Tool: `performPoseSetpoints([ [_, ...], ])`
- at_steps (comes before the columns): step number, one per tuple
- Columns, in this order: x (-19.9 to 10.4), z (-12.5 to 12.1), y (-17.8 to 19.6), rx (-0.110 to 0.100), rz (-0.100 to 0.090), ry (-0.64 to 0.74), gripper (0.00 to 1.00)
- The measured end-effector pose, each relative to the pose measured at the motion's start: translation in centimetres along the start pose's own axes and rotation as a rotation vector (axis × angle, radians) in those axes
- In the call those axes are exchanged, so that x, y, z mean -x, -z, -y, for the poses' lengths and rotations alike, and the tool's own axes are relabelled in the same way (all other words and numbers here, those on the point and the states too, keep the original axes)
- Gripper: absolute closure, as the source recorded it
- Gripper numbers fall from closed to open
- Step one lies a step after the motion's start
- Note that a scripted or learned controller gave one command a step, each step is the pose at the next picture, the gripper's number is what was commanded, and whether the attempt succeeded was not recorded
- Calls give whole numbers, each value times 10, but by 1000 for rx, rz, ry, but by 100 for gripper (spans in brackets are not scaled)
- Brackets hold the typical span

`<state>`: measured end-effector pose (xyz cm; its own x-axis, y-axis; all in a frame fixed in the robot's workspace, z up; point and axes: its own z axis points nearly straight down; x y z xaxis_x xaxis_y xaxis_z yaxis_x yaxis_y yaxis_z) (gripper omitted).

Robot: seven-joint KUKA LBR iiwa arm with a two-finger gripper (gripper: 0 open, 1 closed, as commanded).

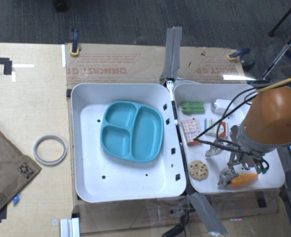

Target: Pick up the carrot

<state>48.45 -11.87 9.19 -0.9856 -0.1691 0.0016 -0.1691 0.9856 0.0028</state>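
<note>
Camera view, looking down: jaws (pixel 232 174) low in the right bin (pixel 276 184), open or clenched impossible to tell. Carrot (pixel 244 179) just beside them, lying flat near the bin's front wall; orange, short, tapered. Cookie (pixel 198 170) nearby to the left. Blue divided plate (pixel 133 131) in the left bin (pixel 86 147). Cardboard (pixel 115 68) behind printed in red, reversed, unreadable.

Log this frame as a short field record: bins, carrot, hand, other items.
left bin: holds a blue divided plate
right bin: carrot, cookie, green item, packets
carrot: lying near the front edge, under the hand
hand: low over the carrot's left end; grip unclear
cookie: left of the carrot, apart
bench: tape ring, cardboard box
</note>
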Motion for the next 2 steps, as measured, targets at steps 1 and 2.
performPoseSetpoints([
  [1,23,102,27,0,4,398,0],
  [2,22,105,13,2,3,691,0],
])
